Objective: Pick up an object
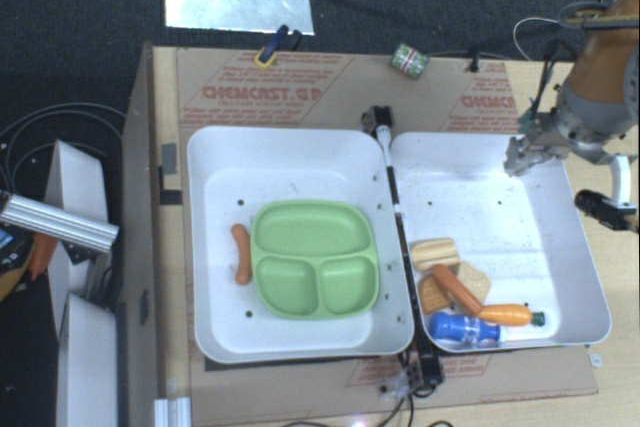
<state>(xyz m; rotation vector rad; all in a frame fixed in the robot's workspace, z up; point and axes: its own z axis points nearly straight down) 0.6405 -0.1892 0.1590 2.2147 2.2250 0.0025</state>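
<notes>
My gripper [518, 158] hangs over the far right corner of the right bin [520, 235], well apart from everything in it. A cluster lies at that bin's near left corner: a tan bread roll [434, 253], a brown cracker-like slab [472, 277], a reddish sausage [457, 289] lying across it, an orange carrot [504, 315] and a blue bottle [464, 329]. In the left bin [215, 205] a green divided plate [315, 257] sits with another sausage [240, 253] just to its left.
A black divider [395, 215] runs between the two bins. A small green can [409, 61] and a yellow-and-blue clip [272, 48] lie on the cardboard behind the bins. Cables and white boxes stand off the bench's left side.
</notes>
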